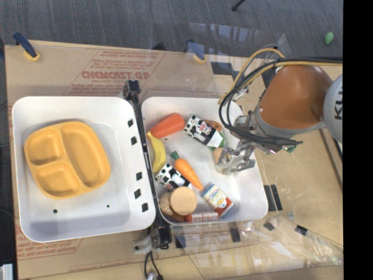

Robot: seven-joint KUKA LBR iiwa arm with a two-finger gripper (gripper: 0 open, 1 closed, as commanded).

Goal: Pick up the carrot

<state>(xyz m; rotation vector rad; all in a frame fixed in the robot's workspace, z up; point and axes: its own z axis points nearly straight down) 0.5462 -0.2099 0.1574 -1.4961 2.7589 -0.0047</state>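
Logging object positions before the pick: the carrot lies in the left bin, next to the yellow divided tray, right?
Not quite. The camera view shows the carrot in the right bin, among the toy food items; the yellow divided tray sits alone in the left bin.

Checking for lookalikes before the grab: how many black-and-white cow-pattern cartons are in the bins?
2. One cow-pattern carton lies near the right bin's back, beside the gripper; the other carton touches the carrot's left. More may be hidden.

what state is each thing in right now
carrot: lying flat in the right bin, not gripped
gripper: low over the right bin, right of the carrot
yellow tray: upright in the left bin
banana: lying by the divider
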